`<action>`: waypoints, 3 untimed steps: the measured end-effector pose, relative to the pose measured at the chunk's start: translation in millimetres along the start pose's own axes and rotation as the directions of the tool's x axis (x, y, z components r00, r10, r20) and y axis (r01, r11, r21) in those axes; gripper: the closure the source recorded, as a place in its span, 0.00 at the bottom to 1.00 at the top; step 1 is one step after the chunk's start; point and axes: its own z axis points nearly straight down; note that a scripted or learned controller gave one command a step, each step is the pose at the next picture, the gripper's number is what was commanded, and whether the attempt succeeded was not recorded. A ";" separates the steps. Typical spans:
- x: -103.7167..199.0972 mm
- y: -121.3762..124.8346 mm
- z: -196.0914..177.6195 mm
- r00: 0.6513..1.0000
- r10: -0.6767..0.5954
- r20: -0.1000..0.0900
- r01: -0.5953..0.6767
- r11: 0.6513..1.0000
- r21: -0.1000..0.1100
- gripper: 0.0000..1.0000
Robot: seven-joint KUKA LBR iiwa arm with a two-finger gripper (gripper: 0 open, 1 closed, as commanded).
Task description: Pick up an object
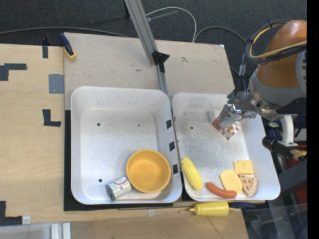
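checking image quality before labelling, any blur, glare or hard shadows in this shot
Camera view: lighting is soft and even, with no strong glare on the shallow white bins; the whole frame is slightly soft, so the small red-and-white object under the two-finger gripper is unclear.

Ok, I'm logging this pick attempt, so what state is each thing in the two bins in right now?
end effector: low in the right bin, over a small red and white item
red and white item: under the end effector
orange bowl: upright, left bin
can: on its side, beside the bowl
corn: lying flat, right bin
sausage: lying flat, right bin
mustard bottle: lying on the bench outside the bins
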 end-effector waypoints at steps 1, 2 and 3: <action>51.6 -13.1 -0.3 1.000 0.001 0.001 -0.001 1.000 0.002 1.00; 104.8 -16.9 -2.7 1.000 0.001 0.000 -0.001 1.000 0.001 1.00; 164.2 -18.8 15.4 1.000 0.000 0.001 0.000 1.000 0.003 1.00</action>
